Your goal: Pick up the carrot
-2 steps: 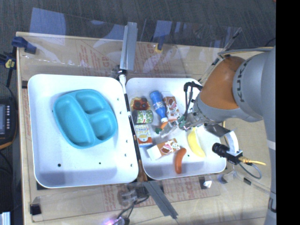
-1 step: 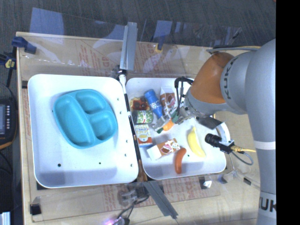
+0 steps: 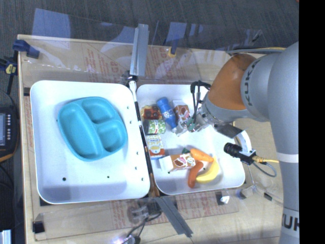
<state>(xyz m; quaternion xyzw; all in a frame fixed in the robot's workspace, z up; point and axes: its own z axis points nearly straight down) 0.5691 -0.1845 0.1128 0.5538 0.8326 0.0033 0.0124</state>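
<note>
The carrot (image 3: 201,155) is orange with a small green top and lies in the front half of the right bin (image 3: 231,181). It rests between a printed packet (image 3: 184,161) and a yellow banana (image 3: 210,173). My gripper (image 3: 191,124) hangs over the middle of the same bin. It is a short way behind the carrot and apart from it, close to a small packet (image 3: 181,112). The grey arm with its orange band (image 3: 231,88) covers the bin's back right corner.
A blue can (image 3: 166,112), several small food packets (image 3: 154,127) and a red-orange sausage (image 3: 192,178) also lie in the right bin. The left bin (image 3: 45,177) holds a blue divided plate (image 3: 93,127). A ridge (image 3: 142,141) separates the bins.
</note>
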